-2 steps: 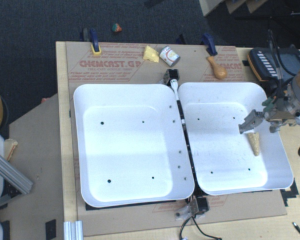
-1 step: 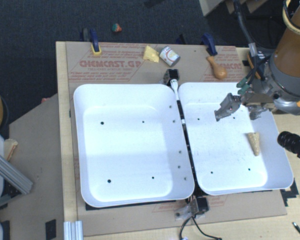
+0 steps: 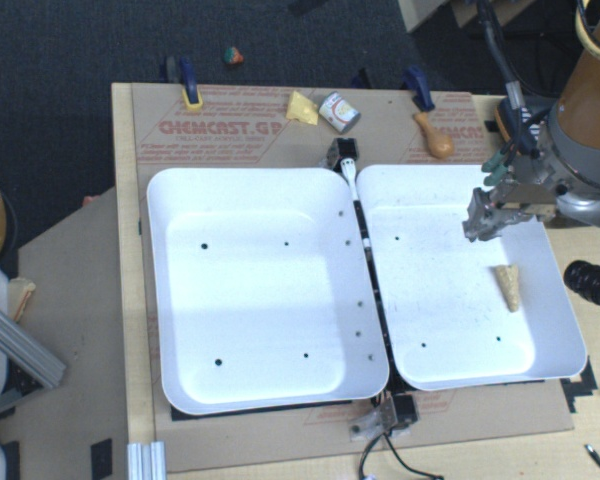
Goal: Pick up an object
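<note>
Reaching in from the right of the frame, the grey arm held its pincer (image 3: 483, 224) over the upper part of the right bin (image 3: 430, 363); whether it was open or closed could not be told. A small tan cone (image 3: 508, 287) lay on that bin's floor, just below the pincer and apart from it. The left bin (image 3: 180, 368) sat alongside.

The arm (image 3: 580, 128) is a chunky thing, grey casing lower down with a wide orange-tan band above the wrist. Black cable runs along it up top, and there's a bit of teal on the wrist hardware. The gripper (image 3: 485, 223) itself is boxy, dull grey metal with darker bits
</note>
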You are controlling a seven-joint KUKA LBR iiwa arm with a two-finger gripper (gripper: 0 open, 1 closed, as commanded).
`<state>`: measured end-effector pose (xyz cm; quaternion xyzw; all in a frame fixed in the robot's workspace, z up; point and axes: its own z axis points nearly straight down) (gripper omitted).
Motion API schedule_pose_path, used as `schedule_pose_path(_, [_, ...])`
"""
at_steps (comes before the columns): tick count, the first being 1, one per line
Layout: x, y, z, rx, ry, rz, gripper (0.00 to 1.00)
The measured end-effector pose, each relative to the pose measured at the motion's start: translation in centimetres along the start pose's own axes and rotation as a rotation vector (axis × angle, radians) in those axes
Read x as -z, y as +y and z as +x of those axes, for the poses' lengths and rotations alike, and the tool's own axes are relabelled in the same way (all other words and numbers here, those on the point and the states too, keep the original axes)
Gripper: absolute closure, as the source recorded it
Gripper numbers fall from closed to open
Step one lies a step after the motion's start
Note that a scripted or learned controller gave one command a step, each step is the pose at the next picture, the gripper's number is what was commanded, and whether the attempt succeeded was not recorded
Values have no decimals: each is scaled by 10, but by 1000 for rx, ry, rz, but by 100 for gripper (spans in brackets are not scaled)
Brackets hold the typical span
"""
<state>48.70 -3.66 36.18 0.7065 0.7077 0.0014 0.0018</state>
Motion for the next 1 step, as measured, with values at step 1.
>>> schedule_pose_path(1, [72, 4, -93, -11, -6, -7, 100])
